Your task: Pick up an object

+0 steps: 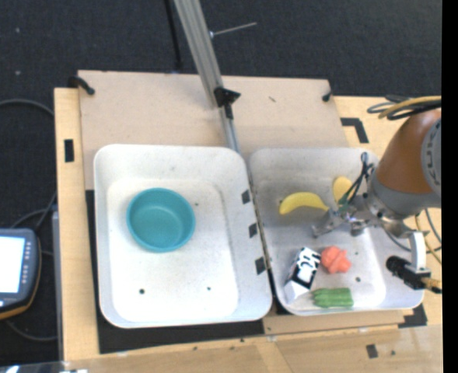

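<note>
Objects for picking all sit in the right bin (368,298): we count a yellow banana (302,203) near the bin's upper middle, a second yellow piece (342,186) just to its right, partly hidden by the arm, an orange-red lumpy item (336,259) lower down, a black-and-white box (304,269) touching or just beside it on the left, and a green item (332,298) lying flat along the bin's lower edge. Left bin (112,169) holds a teal bowl (161,218), upright, sitting left of centre in that bin. Both bins rest side by side on the desk (174,103), touching along the middle seam.

Arm (410,165) comes in from the right over the right bin, orange band showing above the wrist. We see the tool (336,222) low over the bin floor, between the banana and the orange-red item, near both. Whether it is released or clenched we cannot tell; the tip is too small and cluttered. We see nothing clearly between its tips.

A metal rail (201,45) runs diagonally from the top down to the bins' seam. A screen device (3,266) lies off the desk at left.
</note>
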Robot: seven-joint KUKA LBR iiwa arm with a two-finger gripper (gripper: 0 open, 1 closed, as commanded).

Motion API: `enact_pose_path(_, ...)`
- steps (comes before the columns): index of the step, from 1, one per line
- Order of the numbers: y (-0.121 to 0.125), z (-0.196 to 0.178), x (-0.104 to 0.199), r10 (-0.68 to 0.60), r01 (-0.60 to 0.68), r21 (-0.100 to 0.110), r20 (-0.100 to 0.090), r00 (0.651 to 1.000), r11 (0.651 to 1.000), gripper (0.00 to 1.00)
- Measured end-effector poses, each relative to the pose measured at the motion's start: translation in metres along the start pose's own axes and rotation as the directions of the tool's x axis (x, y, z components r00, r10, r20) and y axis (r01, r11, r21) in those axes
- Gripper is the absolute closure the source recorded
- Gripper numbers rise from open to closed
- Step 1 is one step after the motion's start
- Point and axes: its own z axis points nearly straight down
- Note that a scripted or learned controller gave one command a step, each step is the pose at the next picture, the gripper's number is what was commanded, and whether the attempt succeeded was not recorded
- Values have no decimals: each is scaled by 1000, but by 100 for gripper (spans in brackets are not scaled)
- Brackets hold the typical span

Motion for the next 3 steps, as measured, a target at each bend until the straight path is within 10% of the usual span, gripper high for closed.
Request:
enact_pose_path(1,1,-13,-1,4,-4,-5,-2,1000,1000,100)
enact_pose_path(3,8,-142,2,-6,6,-9,0,1000,1000,100)
